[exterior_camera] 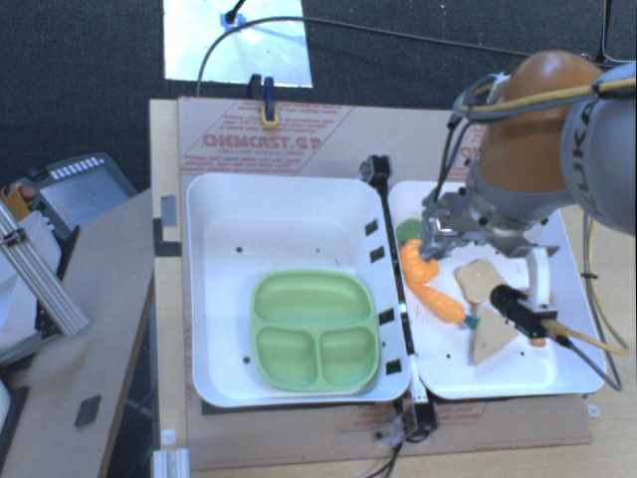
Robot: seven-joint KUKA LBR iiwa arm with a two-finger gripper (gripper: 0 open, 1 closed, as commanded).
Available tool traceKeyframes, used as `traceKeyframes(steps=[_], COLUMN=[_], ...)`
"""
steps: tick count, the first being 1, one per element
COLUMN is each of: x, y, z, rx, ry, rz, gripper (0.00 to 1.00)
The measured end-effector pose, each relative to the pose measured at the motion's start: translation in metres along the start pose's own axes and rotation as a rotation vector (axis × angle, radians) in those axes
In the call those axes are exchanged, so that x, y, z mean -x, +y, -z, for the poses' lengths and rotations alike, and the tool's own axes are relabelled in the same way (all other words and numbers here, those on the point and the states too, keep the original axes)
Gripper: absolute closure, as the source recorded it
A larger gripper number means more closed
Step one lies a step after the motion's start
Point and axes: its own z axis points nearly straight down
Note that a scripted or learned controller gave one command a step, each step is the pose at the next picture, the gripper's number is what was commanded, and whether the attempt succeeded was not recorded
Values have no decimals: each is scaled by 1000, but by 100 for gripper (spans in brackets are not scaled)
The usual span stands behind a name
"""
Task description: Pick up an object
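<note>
Overhead, bench: we look down on two shallow white bins set side by side; the left bin point(224, 222) holds a green divided plate point(317, 327), our landmark for every place below.
Right bin: the right bin point(448, 366) sits just right of the plate, across a shared wall lined with black clips point(378, 229).
Arm: the grey arm point(537, 137), with its orange band, comes in from well right of the plate and bends down over the right bin.
Gripper: the gripper point(433, 235) hangs low, right of the plate and a little farther back than its rear edge. We cannot tell whether it is released or clenched, or whether it grasps anything.
Curved orange piece: the curved orange piece point(413, 260) is the item nearest the plate, just across the wall and right beside the gripper.
Green piece: a small green piece point(409, 231) lies just behind the orange one.
Carrot: a carrot point(438, 302) lies slantwise, level with the plate's middle and just right of the wall.
Bread slice: a bread slice point(476, 280) rests farther right, beyond the carrot.
Pale wedge: a pale wedge point(493, 342) lies farthest right of the plate, with a small teal bit point(471, 320) between it and the carrot.
Cardboard sheet: a cardboard sheet point(259, 139) with red lettering lies under the bins, showing well behind the plate.
</note>
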Motion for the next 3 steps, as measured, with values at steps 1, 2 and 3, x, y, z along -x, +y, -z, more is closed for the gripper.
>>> traceKeyframes(steps=[1,2,3], x=[-48,-103,-100], y=[-15,-33,-32], z=[-21,-32,-32], rx=[-2,-2,0], ry=[0,0,-1], rz=[0,0,-7], gripper=[100,100,0])
